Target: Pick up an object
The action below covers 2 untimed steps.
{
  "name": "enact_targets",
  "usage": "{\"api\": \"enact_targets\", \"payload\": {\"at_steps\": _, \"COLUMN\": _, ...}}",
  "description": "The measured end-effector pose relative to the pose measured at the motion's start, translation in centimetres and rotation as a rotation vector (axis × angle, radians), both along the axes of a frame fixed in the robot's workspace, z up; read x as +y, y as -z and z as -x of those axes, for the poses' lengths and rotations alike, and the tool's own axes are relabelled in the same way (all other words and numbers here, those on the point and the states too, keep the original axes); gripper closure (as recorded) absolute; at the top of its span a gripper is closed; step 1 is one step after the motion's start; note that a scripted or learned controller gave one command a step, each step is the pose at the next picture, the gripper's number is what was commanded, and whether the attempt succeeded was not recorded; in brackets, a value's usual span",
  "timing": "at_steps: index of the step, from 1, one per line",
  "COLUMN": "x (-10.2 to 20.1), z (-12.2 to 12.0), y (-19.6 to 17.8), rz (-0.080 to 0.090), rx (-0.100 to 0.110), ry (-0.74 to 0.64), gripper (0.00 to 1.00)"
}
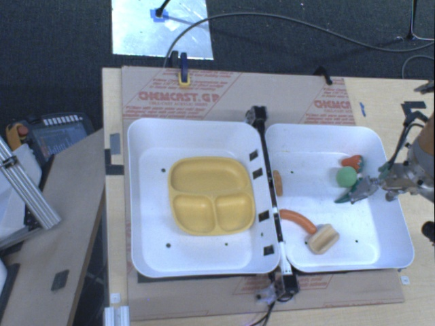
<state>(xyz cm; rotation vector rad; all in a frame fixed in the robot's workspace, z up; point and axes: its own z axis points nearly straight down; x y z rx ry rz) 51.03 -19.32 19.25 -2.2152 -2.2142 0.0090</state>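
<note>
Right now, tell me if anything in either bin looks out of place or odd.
Nothing is spilled or broken. One oddity: a small tan piece lies against the divider wall of the right bin, apart from the other toys. The yellow tray sits flat in the left bin.

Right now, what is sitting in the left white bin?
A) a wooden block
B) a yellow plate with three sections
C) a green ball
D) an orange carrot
B: the yellow plate with three sections lies in the middle of the left bin, while the green ball and the other small things are in the right bin.
</note>
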Motion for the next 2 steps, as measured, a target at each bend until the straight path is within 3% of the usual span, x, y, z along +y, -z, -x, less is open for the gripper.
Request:
{"api": "enact_targets", "payload": {"at_steps": 1, "x": 0.0, "z": -0.3, "y": -0.6, "rz": 0.003, "rx": -0.012, "ry": -0.004, "gripper": 0.0}}
{"api": "enact_targets", "payload": {"at_steps": 2, "x": -0.2, "z": -0.4, "y": 5.6, "rz": 0.002, "rx": -0.008, "ry": -0.002, "gripper": 0.0}}
